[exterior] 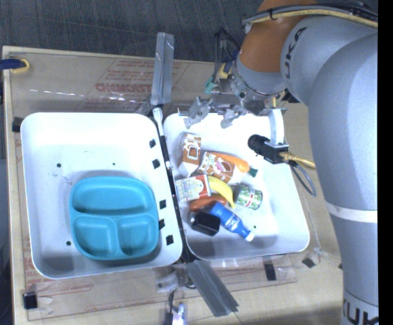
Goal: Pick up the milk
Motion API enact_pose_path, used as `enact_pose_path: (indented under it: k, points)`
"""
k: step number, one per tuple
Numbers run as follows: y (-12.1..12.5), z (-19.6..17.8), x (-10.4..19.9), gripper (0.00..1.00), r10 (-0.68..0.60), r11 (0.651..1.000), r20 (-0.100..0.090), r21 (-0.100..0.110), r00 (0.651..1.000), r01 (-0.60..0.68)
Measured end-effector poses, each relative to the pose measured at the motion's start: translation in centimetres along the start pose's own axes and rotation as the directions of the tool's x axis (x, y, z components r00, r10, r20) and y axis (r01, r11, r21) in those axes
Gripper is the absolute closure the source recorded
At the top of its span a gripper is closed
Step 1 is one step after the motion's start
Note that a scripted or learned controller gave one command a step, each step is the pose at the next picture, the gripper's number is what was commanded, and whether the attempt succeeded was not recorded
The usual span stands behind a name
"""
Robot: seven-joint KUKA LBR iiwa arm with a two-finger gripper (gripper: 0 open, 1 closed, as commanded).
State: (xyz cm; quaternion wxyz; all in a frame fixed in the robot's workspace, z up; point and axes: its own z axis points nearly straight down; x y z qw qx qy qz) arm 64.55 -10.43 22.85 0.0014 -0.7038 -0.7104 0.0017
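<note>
A blue divided tray is seen low in the left bin, with bare white floor left open along that bin's far and left walls. In the right bin, the milk carton is found near the far left corner, close to the wall between the bins and touching a heap of a banana, a green can and a blue bottle; the near right floor is left bare. The gripper is held over the far rim, its fingers spread with nothing between them, apart from the carton.
</note>
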Motion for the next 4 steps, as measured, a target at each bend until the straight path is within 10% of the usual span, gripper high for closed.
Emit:
enact_pose_path:
  k: [1, 2, 3, 4]
  points:
    - [-1.3, 10.7, -2.0, 0.0, -0.059, 0.998, 0.001, 0.0, 0.998, 0.059]
    - [1.4, 13.2, -2.6, 0.0, -0.118, 0.993, 0.006, -0.011, 0.993, 0.118]
    - [1.4, 12.5, -2.4, 1.0, -0.122, 0.992, 0.005, -0.008, 0.992, 0.122]
    - [1.7, 2.6, 7.6, 1.0, -0.052, 0.998, 0.003, -0.025, 0.999, 0.052]
